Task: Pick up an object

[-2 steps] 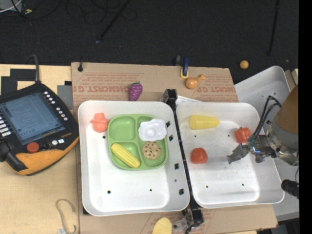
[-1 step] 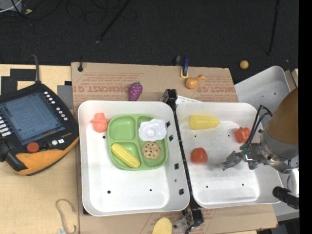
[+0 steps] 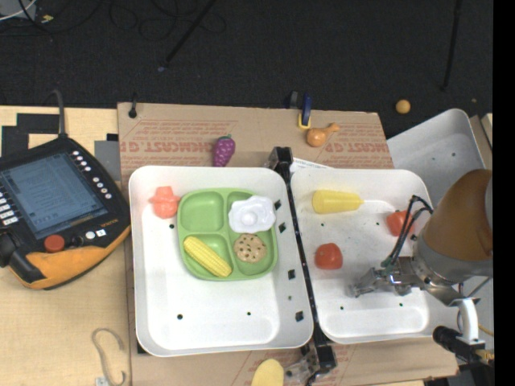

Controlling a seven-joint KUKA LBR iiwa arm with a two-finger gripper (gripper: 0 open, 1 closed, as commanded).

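I have the arm (image 3: 455,232) reaching in from the right, low over the right bin (image 3: 354,320), with the tool (image 3: 378,282) down near the bin floor toward its front right part. From this slanted view I cannot tell how the tool is set; the metal parts at its tip blur together, and I see nothing gripped there.

In the right bin, a red round object (image 3: 327,256) sits near the middle, just left of and behind the tool and apart from it. A yellow banana-like piece (image 3: 335,202) lies toward the back of that bin. Another red object (image 3: 397,222) sits at the right, partly hidden by the arm's cables.

The left bin (image 3: 209,320) carries a green divided tray (image 3: 187,215). In the tray I see a yellow corn cob (image 3: 207,256), a cookie (image 3: 250,248) and a white piece (image 3: 253,213). A pink-orange object (image 3: 163,203) sits in the bin just left of the tray.

On the cardboard (image 3: 177,135) behind the bins lie a purple grape bunch (image 3: 223,150) and an orange pear-like piece (image 3: 319,134). A teach pendant (image 3: 56,207) rests on the desk (image 3: 48,328) at the left
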